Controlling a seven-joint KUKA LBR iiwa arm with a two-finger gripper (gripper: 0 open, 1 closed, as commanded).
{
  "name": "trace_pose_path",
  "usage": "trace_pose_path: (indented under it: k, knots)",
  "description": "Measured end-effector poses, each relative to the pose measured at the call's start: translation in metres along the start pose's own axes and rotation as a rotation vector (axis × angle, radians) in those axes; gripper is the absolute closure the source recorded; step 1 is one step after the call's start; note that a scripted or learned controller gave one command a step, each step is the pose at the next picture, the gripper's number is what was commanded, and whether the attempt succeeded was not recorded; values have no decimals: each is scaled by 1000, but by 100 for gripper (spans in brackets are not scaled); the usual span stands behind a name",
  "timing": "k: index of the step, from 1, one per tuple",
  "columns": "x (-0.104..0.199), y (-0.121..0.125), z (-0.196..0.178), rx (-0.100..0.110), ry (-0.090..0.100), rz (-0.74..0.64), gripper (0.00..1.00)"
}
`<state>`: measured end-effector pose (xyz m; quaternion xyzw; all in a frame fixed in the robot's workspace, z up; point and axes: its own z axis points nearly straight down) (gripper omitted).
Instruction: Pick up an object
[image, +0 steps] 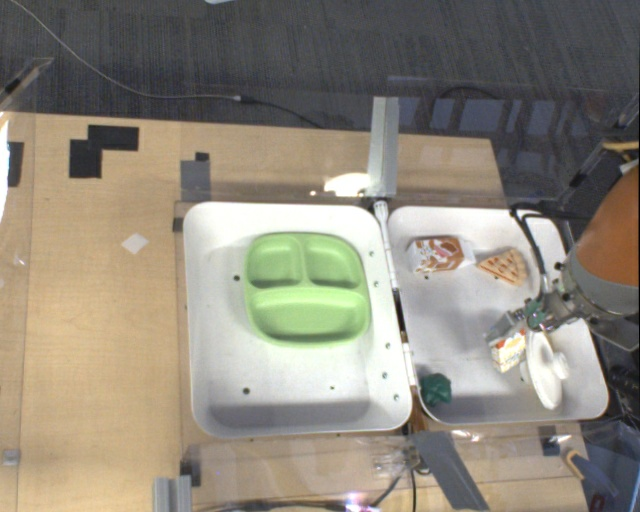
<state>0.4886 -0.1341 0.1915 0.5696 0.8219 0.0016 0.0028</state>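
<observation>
Green divided plate (305, 288) in a white bin (215, 320) — dark green lump (435, 388), orange waffle-patterned wedge (503, 267).

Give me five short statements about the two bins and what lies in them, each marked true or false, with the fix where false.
1. The green divided plate lies in the left bin. True.
2. The waffle piece lies on the green plate. False: it lies in the right bin.
3. A small dark green object sits near the right bin's front left corner. True.
4. The green plate holds food. False: its compartments are bare.
5. The gripper is over the right bin. True.
</observation>
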Motion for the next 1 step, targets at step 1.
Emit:
trace_pose_path:
  k: [1]
  knots:
    - [47, 67, -41, 1, 1, 1, 100]
